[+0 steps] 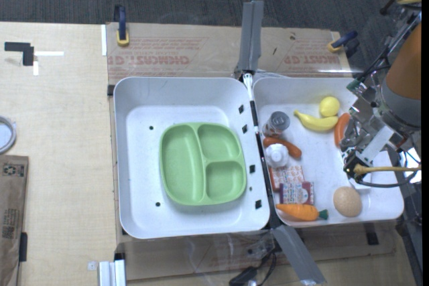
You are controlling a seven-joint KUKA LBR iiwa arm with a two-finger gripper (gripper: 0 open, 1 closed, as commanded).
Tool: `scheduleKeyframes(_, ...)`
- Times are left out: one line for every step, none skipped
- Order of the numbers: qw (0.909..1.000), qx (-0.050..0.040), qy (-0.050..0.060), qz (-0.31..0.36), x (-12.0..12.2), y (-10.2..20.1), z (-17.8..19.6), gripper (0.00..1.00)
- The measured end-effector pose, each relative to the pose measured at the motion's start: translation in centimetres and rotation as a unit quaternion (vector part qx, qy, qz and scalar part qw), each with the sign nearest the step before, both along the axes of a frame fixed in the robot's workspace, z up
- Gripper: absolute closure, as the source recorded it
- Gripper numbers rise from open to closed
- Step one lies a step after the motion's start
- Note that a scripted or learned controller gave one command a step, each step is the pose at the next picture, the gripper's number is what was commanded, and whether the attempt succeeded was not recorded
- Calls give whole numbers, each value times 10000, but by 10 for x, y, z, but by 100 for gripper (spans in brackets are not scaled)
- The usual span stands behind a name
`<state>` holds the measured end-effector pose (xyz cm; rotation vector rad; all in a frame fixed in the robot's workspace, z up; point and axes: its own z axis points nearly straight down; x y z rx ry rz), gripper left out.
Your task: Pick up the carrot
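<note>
Mirrored red lettering on the brown cardboard strip behind the two bins seems to repeat "CHEMCAST GP". A flat red-and-white printed packet lies in the right white bin, its writing too small to read.

The grey arm with its orange band reaches in from the right and bends down over that bin's right side. Its tool hangs low beside an orange-red object near the yellow plastic banana and yellow lemon.

The orange plastic carrot with a green stem end lies flat along the right bin's front wall, just left of the tan egg, well apart from the tool.

A green three-compartment plate sits in the left white bin.
</note>
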<state>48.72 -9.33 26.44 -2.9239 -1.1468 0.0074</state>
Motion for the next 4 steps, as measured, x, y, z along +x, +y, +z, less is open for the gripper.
scheduleKeyframes(10000,-4,33,9,0,0,7,100)
scheduleKeyframes(9877,18,8,1562,-10,-21,-45,100)
scheduleKeyframes(10000,4,7,-61,-6,-17,-34,100)
scheduleKeyframes(9870,-16,0,-1607,-9,9,84,100)
